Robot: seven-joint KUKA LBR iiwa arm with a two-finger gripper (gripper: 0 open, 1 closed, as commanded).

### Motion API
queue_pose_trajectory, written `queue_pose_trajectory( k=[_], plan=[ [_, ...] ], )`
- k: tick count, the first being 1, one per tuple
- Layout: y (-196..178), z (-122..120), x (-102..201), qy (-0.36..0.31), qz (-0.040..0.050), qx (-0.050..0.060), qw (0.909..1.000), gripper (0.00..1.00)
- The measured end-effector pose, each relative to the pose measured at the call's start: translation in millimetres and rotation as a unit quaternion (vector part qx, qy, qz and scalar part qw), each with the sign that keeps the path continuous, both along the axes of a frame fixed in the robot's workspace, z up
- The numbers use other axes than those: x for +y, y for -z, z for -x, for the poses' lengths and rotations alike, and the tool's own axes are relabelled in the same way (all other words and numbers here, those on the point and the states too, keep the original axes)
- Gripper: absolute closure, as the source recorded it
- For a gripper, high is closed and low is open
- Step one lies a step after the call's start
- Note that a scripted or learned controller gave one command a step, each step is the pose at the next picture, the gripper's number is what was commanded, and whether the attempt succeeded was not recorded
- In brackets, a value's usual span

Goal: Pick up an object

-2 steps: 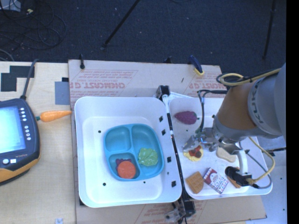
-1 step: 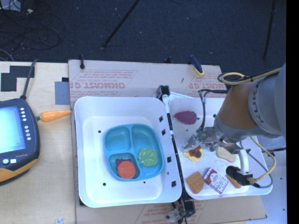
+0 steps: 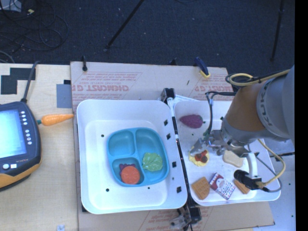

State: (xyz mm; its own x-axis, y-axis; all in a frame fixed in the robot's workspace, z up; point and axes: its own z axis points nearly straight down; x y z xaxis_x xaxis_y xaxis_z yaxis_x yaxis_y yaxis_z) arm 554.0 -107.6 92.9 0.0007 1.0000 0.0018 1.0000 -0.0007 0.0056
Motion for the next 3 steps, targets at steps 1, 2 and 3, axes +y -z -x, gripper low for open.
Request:
queue_pose_trajectory(
  k=[1,2,3],
  plan=[
    [0.0,1.1,0.4,0.002,0.0004,-0.001,1.0,0.0],
    [-0.7,4.5,0.7,0.003,0.0019,-0.005,1.0,0.0],
    [-0.1,3.1,7.6,0.001,0.0038,-0.004,1.0,0.0]
  ],
)
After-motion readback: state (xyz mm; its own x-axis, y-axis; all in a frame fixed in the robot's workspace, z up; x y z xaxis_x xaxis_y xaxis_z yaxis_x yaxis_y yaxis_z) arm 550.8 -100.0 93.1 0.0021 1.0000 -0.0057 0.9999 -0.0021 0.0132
